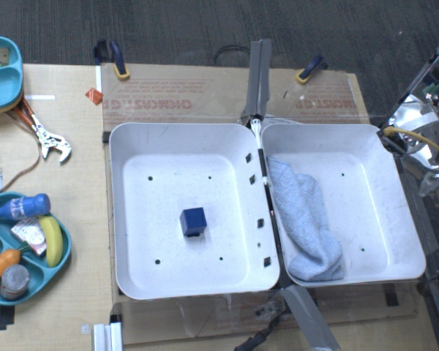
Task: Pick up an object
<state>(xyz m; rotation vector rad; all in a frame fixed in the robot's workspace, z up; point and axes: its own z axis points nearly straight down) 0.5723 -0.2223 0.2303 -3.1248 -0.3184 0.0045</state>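
A small dark blue cube (193,221) sits on the floor of the left white bin (124,196), slightly below its middle. A crumpled light grey cloth (305,225) lies in the right white bin (395,196), along its left side, running from the upper left down to the lower middle. Nothing touches either object.
A metal bar (259,79) runs along the seam between the bins. Left of the bins, the wooden bench holds a blue plate (58,258) with a banana, bottle and carrot, a wrench (50,143) and a blue tray (4,72). Metal parts and cables (417,134) crowd the right edge.
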